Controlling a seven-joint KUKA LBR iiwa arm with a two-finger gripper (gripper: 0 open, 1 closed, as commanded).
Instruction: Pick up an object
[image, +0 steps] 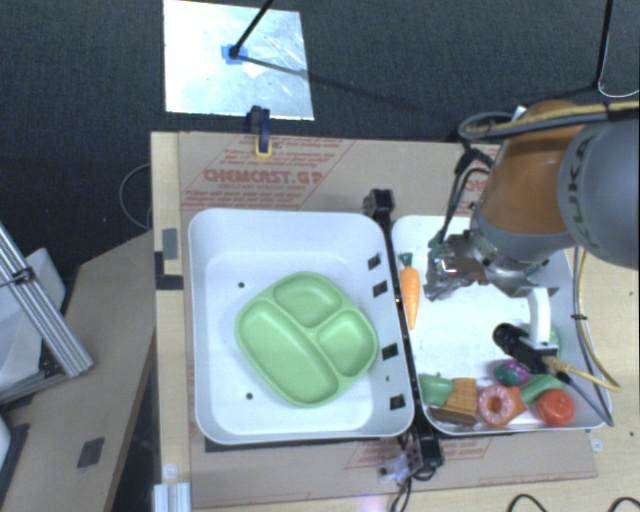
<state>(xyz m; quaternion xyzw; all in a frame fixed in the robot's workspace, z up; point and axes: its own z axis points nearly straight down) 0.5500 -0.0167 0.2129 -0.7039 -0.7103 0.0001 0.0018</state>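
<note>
Carrot (408, 287), toy, orange with a green tuft at the far end; lies lengthwise in the right bin (470, 335), hard against the wall it shares with the left bin (230, 250). Hand (445, 272) hangs just beside it, over the same bin; whether it is open or closed cannot be told, and nothing is seen held in it. Judged the likeliest item for the pick, being nearest. Probably light, hollow moulded plastic: stiff, not fragile, smooth and tapered, so liable to slip or roll out of a pinch near the tip. Best taken across the thicker upper body, though the wall alongside leaves little room on that side. Other stock, clustered at the near edge of the right bin: pink donut (495, 403), red tomato (556, 406), brown waffle piece (462, 400), green item (435, 384), all touching or nearly so. Green divided plate (305, 340) lies in the left bin, well apart from the hand.
</note>
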